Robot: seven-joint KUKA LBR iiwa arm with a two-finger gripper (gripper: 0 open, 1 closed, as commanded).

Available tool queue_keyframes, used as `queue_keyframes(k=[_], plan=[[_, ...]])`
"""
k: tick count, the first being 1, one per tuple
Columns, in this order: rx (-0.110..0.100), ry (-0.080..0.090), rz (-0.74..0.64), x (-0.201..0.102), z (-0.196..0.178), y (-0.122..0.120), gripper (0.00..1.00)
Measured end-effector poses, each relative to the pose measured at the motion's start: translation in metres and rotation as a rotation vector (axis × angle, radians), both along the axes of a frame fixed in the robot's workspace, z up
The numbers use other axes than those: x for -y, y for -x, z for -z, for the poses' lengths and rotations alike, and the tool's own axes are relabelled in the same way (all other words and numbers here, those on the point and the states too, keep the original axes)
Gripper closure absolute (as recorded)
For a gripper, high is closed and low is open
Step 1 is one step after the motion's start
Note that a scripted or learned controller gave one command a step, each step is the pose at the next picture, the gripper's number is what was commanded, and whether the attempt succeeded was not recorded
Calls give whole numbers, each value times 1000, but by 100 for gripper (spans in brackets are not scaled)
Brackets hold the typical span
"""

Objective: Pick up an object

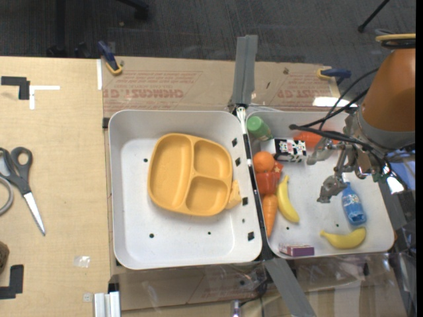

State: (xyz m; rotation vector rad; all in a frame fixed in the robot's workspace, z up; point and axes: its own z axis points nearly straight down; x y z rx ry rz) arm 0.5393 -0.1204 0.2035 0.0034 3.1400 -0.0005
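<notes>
Bottle (354, 207), small, clear plastic with a blue label, is lying in the right bin (380, 243), near its right wall. Judging it the likeliest pick, since the hand (328, 191) is hanging just left of it, low over the bin floor. Cannot tell whether the hand is released or clenched; the metal parts are blurring together, and nothing is showing between them.

Other contents are crowding the bin's left side: two bananas, one (287, 202) curving by the divider, the other (344, 238) lying just below the bottle. Carrot (269, 213) and an orange fruit (264, 162) are sitting against the left wall. Green object (258, 127) is resting in the far corner. Small purple box (297, 249) is lying flat at the near edge.

Left bin (125, 197) is holding a yellow divided plate (190, 174), smooth, three wells.

Scissors (25, 185) are lying on the counter (59, 256), well apart.
</notes>
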Motion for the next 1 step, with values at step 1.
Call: queue_keyframes(k=[1], plan=[[1, 0, 70, 102, 103, 9, 0]])
